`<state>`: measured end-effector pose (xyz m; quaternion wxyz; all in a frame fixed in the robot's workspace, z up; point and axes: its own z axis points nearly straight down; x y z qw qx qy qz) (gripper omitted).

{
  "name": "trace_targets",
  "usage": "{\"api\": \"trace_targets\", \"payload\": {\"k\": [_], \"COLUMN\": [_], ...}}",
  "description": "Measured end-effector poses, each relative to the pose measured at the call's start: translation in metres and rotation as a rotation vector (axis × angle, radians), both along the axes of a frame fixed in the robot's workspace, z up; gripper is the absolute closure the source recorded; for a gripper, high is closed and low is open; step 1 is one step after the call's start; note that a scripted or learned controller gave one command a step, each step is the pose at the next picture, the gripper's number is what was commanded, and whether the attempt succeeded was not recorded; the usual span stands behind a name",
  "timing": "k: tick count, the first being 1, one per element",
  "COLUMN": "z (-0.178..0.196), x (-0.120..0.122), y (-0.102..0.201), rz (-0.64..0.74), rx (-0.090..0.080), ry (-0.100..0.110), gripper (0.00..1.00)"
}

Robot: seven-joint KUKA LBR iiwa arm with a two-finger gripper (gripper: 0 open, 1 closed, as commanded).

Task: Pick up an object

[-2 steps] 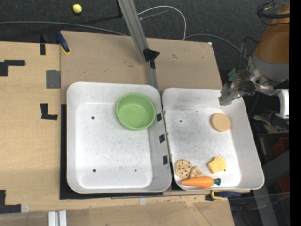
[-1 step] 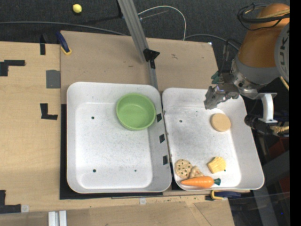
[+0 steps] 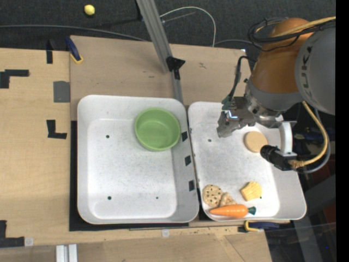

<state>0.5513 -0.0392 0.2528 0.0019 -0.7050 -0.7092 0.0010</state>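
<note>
My gripper [image 3: 228, 125] hangs over the upper part of the right bin [image 3: 218, 162], its dark fingers pointing down near the bin floor. A tan round disc [image 3: 254, 141] lies just to its right, apart from the fingers. At the bin's near end lie a speckled cookie [image 3: 211, 193], a yellow cheese-like piece [image 3: 251, 190] and an orange carrot [image 3: 232, 211]. A green bowl [image 3: 157, 129] sits in the left bin [image 3: 109, 173] at its upper right. Nothing shows between the fingers.
The grey arm with its orange band comes in from the upper right, with cables and a black fitting [image 3: 275, 156] over the right bin's edge. A slanted metal pole [image 3: 158, 31] crosses the bench behind the bins. A small yellow ball [image 3: 89, 9] lies far back.
</note>
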Motion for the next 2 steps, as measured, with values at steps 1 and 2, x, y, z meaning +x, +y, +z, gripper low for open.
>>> {"api": "trace_targets", "payload": {"k": [1,2], "z": [-0.019,-0.014], "x": [-0.011,-0.018], "y": [0.051,0.105], "rz": [0.000,0.002], "rx": [0.000,0.001], "ry": [0.001,-0.002], "gripper": [1.00,1.00]}}
